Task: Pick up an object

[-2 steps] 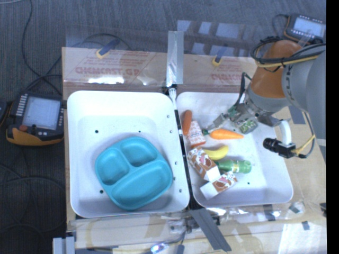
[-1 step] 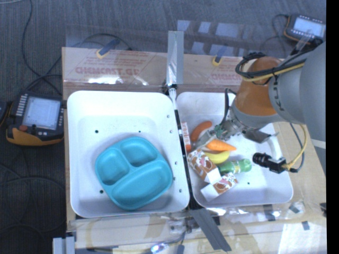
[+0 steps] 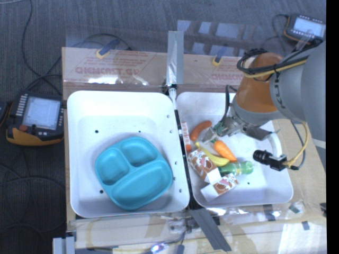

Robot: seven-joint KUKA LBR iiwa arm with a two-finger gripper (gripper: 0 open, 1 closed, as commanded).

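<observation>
1. The arm reaches in from the right, and its gripper [image 3: 221,127] hangs low over the upper middle of the right bin [image 3: 278,190], above a cluster of toy food. Whether the gripper is open or closed cannot be told from this view, and nothing can be seen held in it.

2. The candidates all lie in the right bin: a reddish-orange sausage-shaped piece [image 3: 200,129] just left of the gripper, an orange carrot [image 3: 225,150] just below it, a yellow banana [image 3: 213,157] touching the carrot's lower side, a green piece [image 3: 241,168] to the right of the banana, and two small printed cartons [image 3: 200,163] [image 3: 225,183] below them.

3. The step in hand looks like the descent onto a piece. The carrot or the sausage-shaped piece seems the likeliest target, since both lie nearest the gripper.

4. To do it well, the gripper should come down centred on one piece alone, closing across its narrow width rather than along its length.

5. The pieces crowd one another, so a careless descent may pinch two at once or nudge the target aside. The sausage-shaped piece stands a little apart from the heap and probably offers the cleaner approach.

6. It lies near the wall between the bins, so the approach needs some clearance on that side.

7. The left bin [image 3: 85,110] holds a blue divided plate [image 3: 133,172], which plays no part in this pick.
</observation>
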